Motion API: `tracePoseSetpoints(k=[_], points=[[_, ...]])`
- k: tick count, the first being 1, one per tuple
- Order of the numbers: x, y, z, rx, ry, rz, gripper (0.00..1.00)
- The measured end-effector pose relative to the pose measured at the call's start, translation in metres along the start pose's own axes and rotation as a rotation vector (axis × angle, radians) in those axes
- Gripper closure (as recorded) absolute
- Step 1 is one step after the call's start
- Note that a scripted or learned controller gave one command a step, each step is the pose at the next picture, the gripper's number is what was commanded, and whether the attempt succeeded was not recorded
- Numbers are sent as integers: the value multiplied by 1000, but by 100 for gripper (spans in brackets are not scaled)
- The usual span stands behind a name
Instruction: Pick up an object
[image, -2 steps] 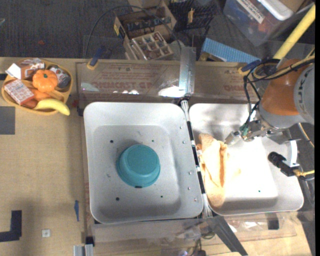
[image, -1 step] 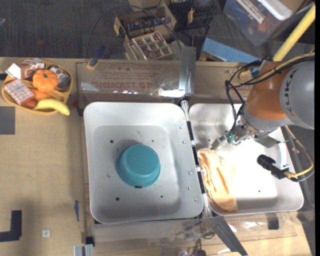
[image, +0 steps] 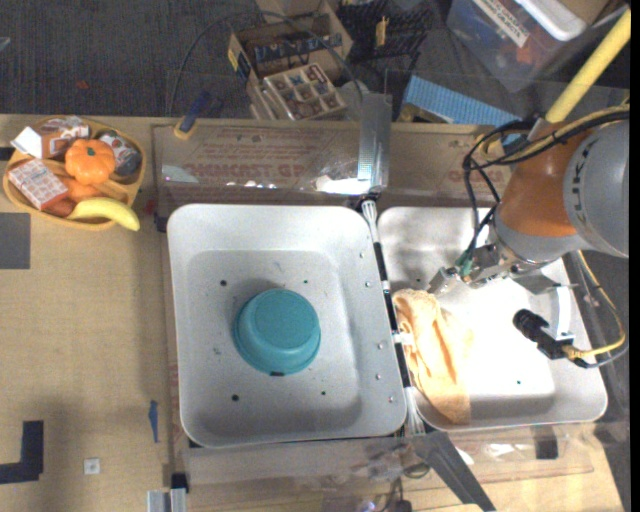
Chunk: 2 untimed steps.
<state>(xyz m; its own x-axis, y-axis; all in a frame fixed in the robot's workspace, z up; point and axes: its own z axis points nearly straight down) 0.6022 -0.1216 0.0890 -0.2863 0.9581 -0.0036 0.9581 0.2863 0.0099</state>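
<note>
Cloth (image: 437, 352), yellow-orange and crumpled, lies along the left wall of the right bin (image: 575, 405), draped from near the bin's middle down toward its near corner. My gripper (image: 447, 279) hangs low over that bin, just above the cloth's upper end, reaching in from the right under my orange-banded wrist. Whether I am clenched or released, I cannot tell from this slant; nothing visibly sits between my fingers. In the left bin (image: 195, 240) a teal bowl (image: 279, 330) rests upside down near the centre. A basket of toy fruit (image: 72, 172) stands on the bench at far left.
</note>
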Motion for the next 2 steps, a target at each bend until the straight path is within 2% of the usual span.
tracePoseSetpoints(k=[1,2], points=[[25,-24,-1,-1,0,-218,0],[47,-31,-96,7,4,-255,0]])
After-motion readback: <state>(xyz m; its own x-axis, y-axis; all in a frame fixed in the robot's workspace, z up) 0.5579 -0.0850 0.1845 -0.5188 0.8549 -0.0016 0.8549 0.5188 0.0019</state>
